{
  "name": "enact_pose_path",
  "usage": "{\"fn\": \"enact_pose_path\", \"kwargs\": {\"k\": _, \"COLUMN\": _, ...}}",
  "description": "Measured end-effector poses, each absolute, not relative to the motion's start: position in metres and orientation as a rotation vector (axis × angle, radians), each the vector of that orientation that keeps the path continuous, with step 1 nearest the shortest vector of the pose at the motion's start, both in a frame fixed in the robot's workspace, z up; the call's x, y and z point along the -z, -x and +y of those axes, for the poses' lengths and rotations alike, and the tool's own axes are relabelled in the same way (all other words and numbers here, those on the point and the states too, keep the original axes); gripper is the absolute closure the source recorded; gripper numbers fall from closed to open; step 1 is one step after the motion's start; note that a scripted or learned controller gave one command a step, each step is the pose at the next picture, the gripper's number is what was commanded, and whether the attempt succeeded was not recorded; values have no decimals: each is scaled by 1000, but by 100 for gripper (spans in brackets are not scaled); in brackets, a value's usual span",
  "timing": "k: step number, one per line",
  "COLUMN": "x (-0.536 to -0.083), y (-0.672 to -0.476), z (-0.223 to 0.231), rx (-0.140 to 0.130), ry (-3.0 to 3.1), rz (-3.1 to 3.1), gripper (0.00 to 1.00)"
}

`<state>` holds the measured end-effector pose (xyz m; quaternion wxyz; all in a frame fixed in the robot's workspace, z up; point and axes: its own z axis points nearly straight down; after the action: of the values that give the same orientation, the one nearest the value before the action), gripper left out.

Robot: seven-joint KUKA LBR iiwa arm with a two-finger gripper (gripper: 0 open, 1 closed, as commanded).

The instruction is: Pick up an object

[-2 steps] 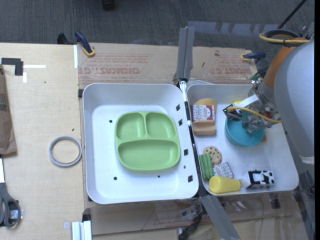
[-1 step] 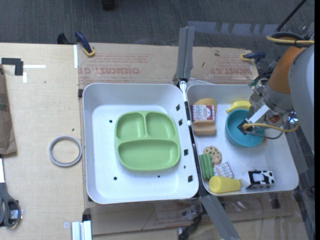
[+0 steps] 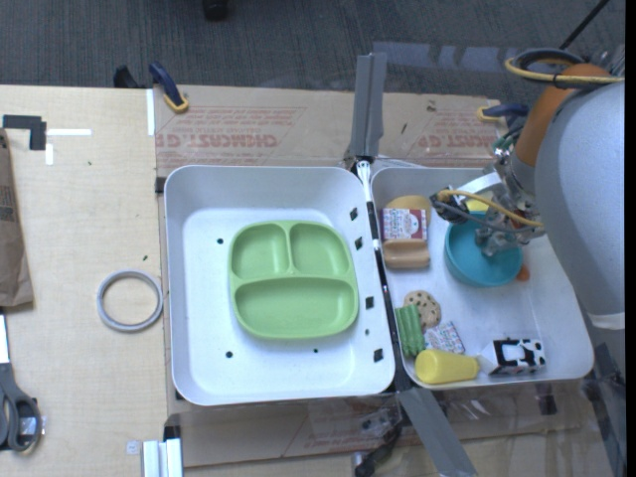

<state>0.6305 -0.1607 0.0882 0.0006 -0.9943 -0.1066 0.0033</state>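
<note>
Stock, near edge first. Right bin (image 3: 556,311), 6 o'clock rim: yellow cylinder (image 3: 446,367) lying on its side, black-and-white cow toy (image 3: 519,355) at its 3 o'clock, small printed packet (image 3: 447,337) touching it at 12. Green pod-like piece (image 3: 408,328) and cookie (image 3: 423,308) just beyond. Loose scatter suits one-at-a-time picking.

Left bin (image 3: 189,296): green divided plate (image 3: 293,278), flat, central, too wide for an easy pinch by my judgement.

Desk (image 3: 79,237), 9 o'clock of left bin: tape ring (image 3: 129,299), out of play.

Right bin, far half: hot-dog bun (image 3: 406,254), red-labelled pack (image 3: 403,222) at its 12. Blue bowl (image 3: 484,256), at the bun's 3 o'clock. Gripper (image 3: 494,238) hangs over the bowl; likely candidate. Jaws: spacing cannot be told, cables obscure.
</note>
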Motion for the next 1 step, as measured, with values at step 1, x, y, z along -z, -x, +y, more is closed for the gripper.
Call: {"fn": "enact_pose_path", "kwargs": {"k": 1, "x": -93, "y": -630, "z": -160, "rx": -24, "ry": 3120, "rz": -345, "gripper": 100}}
